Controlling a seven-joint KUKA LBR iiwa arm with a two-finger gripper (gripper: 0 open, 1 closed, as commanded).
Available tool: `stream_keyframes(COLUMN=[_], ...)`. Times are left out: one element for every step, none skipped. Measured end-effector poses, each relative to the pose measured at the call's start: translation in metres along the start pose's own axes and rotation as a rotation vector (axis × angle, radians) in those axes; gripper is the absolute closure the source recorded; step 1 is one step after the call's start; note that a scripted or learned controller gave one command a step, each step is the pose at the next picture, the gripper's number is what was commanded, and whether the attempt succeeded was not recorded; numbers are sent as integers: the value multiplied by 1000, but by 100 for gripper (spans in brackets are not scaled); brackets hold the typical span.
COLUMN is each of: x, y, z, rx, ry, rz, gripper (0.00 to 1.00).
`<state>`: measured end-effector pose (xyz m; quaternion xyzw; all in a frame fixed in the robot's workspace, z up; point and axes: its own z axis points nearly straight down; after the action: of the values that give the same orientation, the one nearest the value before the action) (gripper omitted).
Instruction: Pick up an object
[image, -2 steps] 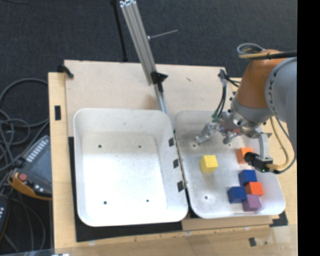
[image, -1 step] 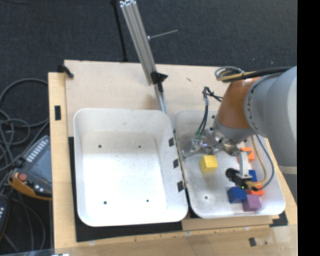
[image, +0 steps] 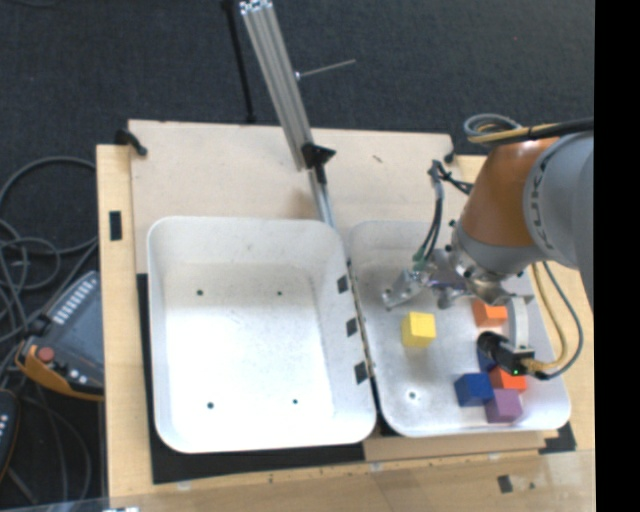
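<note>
The right bin holds several small blocks. A yellow cube lies near its middle, and an orange block sits to the right of it, partly under the arm. A blue cube, a purple block and a small red-orange piece cluster at the front right corner. My gripper hangs low over the bin, just above and left of the yellow cube, with nothing visibly in it. The arm's orange band rises behind it.
The left bin sits beside the right one, with their walls meeting at the centre. A slanted aluminium post stands at the back between them. Cables run along the arm's right side, and a teach pendant lies off the bench on the left.
</note>
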<state>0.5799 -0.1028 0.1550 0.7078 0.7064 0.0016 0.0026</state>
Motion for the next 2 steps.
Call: stream_keyframes(x=[-28,-28], y=[-20,-18], z=[59,46], rx=[4,1], ry=[0,0], rz=[2,7], gripper=[0,100])
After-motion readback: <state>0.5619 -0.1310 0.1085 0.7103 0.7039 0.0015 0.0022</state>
